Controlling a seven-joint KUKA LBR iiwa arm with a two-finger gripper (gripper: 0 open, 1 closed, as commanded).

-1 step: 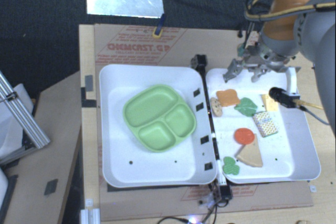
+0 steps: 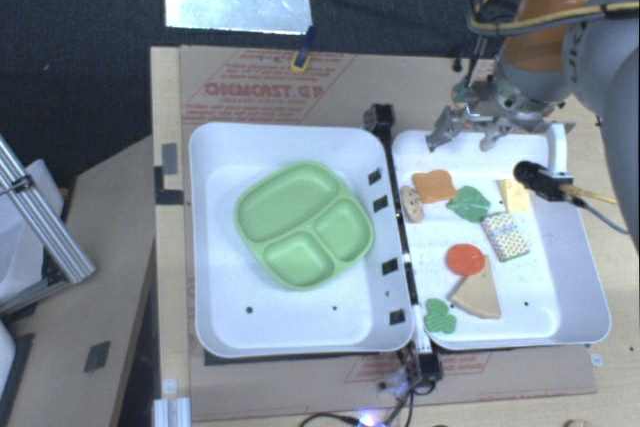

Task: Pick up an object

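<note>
The table (image 2: 250, 85) carries 2 white bins side by side. The left bin (image 2: 215, 165) holds a green plate (image 2: 304, 224) with 3 compartments, lying flat near the bin's middle.

The right bin (image 2: 570, 275) holds the small objects. An orange toast (image 2: 434, 186) lies near its far left, with a brown cookie (image 2: 411, 203) just beside it against the divider. A green leaf (image 2: 468, 205) sits right of the toast, and a yellow block (image 2: 516, 196) lies farther right. Below these a patterned sponge (image 2: 506, 237) lies tilted, a red disc (image 2: 465, 259) sits to its lower left, and a tan wedge (image 2: 478, 298) touches the disc's near side. A green clover (image 2: 439, 316) rests at the near left corner.

The arm (image 2: 560, 5) reaches in from the right. The gripper (image 2: 468, 137) hangs over the far edge of the right bin, above the toast and apart from every object. Its 2 fingers (image 2: 442, 132) are spread, with nothing between them.
</note>
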